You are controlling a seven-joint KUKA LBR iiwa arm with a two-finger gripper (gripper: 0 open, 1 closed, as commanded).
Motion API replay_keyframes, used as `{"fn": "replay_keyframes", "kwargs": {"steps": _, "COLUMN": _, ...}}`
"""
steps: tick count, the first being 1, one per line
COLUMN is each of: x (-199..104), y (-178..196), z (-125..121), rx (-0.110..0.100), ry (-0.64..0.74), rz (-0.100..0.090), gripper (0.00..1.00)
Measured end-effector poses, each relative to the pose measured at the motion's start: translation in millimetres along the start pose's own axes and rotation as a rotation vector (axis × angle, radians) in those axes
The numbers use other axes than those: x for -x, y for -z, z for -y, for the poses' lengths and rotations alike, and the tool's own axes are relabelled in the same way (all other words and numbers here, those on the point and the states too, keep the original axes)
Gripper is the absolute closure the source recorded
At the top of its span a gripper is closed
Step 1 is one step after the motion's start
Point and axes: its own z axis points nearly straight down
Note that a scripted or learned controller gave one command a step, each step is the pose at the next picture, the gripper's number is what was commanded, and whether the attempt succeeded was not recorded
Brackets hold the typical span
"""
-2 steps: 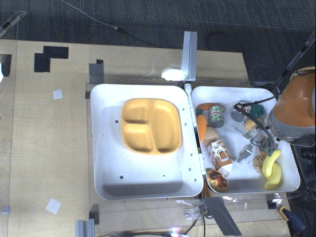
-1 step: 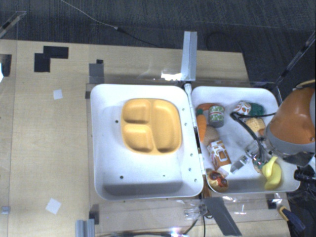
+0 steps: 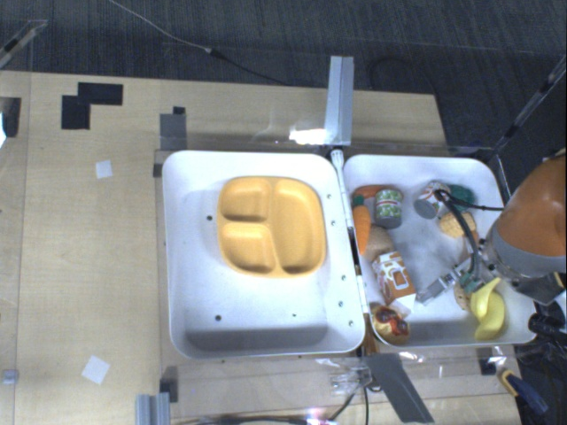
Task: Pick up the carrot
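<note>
Nearest, on the pale wooden bench (image 3: 80, 264): two shallow white bins side by side, the left bin (image 3: 257, 342) and the right bin (image 3: 443, 336), touching along their inner walls. In the right bin's near left corner, a small red and yellow packet (image 3: 390, 322), hard to name more closely. Near the right bin's front right, a yellow banana (image 3: 488, 312), lying just beside the grey arm (image 3: 532, 246). A little further in, a small carton (image 3: 394, 274) with orange and white print, tilted, left of centre. Beside that carton to the right, the gripper (image 3: 440, 283), low over the bin floor between carton and banana, with nothing visibly in it; spread or pressed together cannot be told from this angle. Further back along the right bin's left wall, the carrot (image 3: 361, 226), orange, lying lengthwise against that wall, well apart from the gripper and touched by nothing of the arm. Just right of the carrot's far end, a small can (image 3: 388, 206) with a greenish label. Towards the far right corner, a grey and green object (image 3: 440, 197), too tangled with dark cables to name. In the left bin's middle, a yellow three-compartment plate (image 3: 270, 224). Beyond both bins, an upright metal post (image 3: 340, 96) at the seam, and far left on the bench some black squares (image 3: 89, 103)
</note>
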Motion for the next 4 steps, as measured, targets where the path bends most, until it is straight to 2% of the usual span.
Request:
{"fn": "replay_keyframes", "kwargs": {"steps": 1, "x": -40, "y": 0, "z": -22, "rx": 0.002, "ry": -0.115, "rz": 0.007, "gripper": 0.0}}
{"fn": "replay_keyframes", "kwargs": {"steps": 2, "x": -39, "y": 13, "z": -27, "rx": 0.011, "ry": -0.106, "rz": 0.012, "gripper": 1.0}}
{"fn": "replay_keyframes", "kwargs": {"steps": 3, "x": -17, "y": 2, "z": -11, "rx": 0.004, "ry": 0.3, "rz": 0.005, "gripper": 1.0}}
{"fn": "replay_keyframes", "kwargs": {"steps": 4, "x": -19, "y": 3, "z": -13, "rx": 0.002, "ry": 0.586, "rz": 0.015, "gripper": 1.0}}
